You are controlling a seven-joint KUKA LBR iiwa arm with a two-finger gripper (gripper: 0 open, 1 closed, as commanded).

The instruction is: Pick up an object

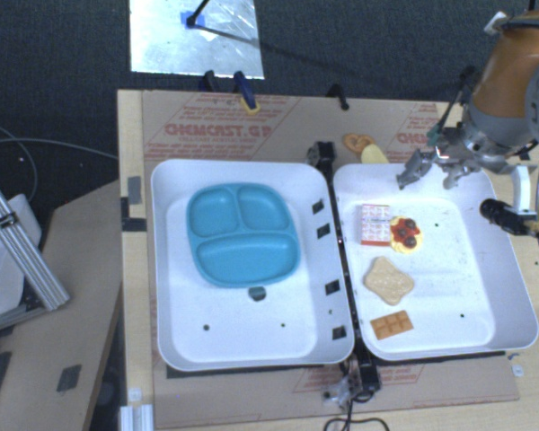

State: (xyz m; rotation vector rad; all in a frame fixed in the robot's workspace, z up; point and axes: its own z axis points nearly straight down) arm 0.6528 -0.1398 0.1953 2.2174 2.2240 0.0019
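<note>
The right bin holds a pink-and-white packet, a yellow piece topped with red berries, a pale toast-shaped piece and a small brown waffle piece. My gripper hangs over the bin's back rim, above and to the right of the packet. Its two fingers are spread apart with nothing between them. The grey arm with its orange band reaches in from the upper right.
The left bin holds a blue divided plate with a small dark object at its front edge. Two small tan and yellow pieces lie on the cardboard behind the right bin. A metal frame stands at far left.
</note>
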